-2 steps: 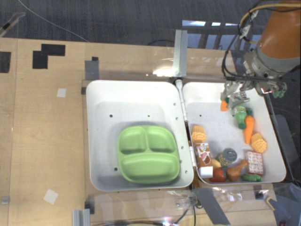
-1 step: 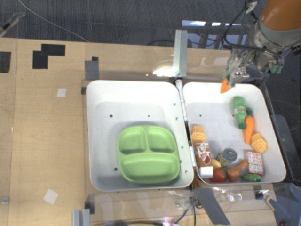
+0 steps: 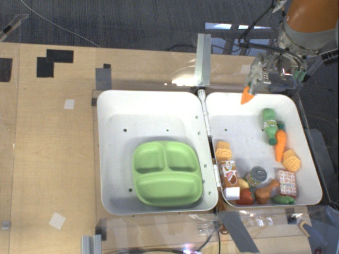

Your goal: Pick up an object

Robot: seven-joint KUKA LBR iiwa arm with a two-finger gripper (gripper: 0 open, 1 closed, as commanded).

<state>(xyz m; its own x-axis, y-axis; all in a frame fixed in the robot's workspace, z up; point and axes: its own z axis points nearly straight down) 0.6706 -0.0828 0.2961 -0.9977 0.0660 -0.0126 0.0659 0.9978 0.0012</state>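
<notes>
My gripper (image 3: 251, 88) hangs over the far rim of the right bin (image 3: 233, 121), below the arm's orange band. A small orange cone-shaped piece (image 3: 247, 96) sits pinched at its fingertips, lifted above the bin's back edge. In the right bin lie a green bottle (image 3: 270, 123), an orange carrot (image 3: 279, 144), a round tan cracker (image 3: 291, 161), a yellow waffle-like piece (image 3: 223, 151), a small carton (image 3: 229, 173), a tin can (image 3: 258, 174) and a red-and-white box (image 3: 286, 183).
The left bin (image 3: 114, 142) holds a green divided plate (image 3: 167, 172). A metal post (image 3: 203, 62) stands behind the seam between the bins. Cables and arm hardware crowd the top right corner. Wooden bench surface (image 3: 47, 157) stretches to the left.
</notes>
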